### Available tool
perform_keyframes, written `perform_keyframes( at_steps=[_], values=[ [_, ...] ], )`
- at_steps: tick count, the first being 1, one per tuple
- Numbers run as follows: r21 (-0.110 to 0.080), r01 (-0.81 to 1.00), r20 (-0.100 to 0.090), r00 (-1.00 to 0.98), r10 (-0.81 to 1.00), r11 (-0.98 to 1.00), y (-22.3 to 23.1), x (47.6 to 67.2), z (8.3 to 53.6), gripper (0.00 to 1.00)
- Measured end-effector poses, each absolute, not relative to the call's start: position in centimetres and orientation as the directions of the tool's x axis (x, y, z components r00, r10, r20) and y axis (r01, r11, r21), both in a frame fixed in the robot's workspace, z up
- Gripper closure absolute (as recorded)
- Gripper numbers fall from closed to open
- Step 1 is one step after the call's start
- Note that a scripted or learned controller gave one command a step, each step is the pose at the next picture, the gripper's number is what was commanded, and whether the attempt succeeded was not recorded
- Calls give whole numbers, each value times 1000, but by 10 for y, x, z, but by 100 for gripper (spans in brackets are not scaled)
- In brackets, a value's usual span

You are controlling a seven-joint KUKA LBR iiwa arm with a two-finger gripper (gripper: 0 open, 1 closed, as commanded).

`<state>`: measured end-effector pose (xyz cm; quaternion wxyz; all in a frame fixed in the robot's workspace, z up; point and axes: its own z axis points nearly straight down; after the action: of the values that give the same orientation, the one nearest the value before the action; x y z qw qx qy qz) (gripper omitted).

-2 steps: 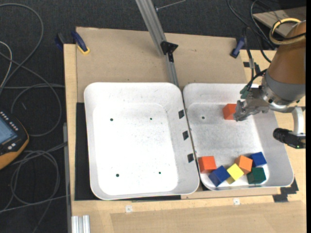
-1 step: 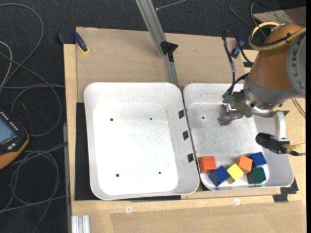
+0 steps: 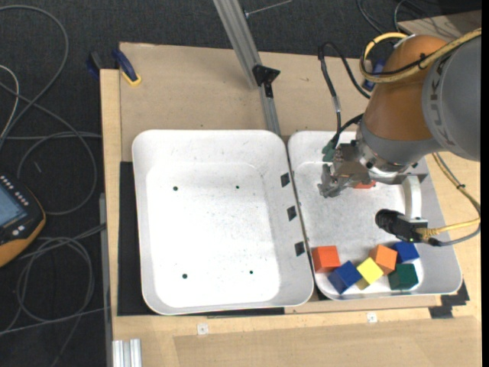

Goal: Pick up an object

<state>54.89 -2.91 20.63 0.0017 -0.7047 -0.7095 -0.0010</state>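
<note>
Overhead slanted look at a wooden bench (image 3: 191, 90) carrying two shallow white bins side by side. The left bin (image 3: 153, 205) sits toward nine o'clock. The right bin (image 3: 439, 228) sits toward three o'clock. Along its six o'clock edge lies a cluster of small blocks, left to right: an orange block (image 3: 327, 258), a blue block (image 3: 344, 275), a yellow block (image 3: 370, 270), a second orange block (image 3: 386, 258), a green block (image 3: 403, 277), and another blue block (image 3: 406, 251) just above it. The grey and orange arm (image 3: 428, 90) reaches in from three o'clock. Its gripper (image 3: 334, 186) hangs over the right bin's upper part, well apart from the blocks at its five o'clock. Whether the jaws are open or closed cannot be told.
</note>
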Motion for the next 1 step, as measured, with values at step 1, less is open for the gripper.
perform_keyframes(
  at_steps=[1],
  values=[
    [-3, 1000, 4, -7, 1000, 7, 24, 541, 206, 100]
  ],
)
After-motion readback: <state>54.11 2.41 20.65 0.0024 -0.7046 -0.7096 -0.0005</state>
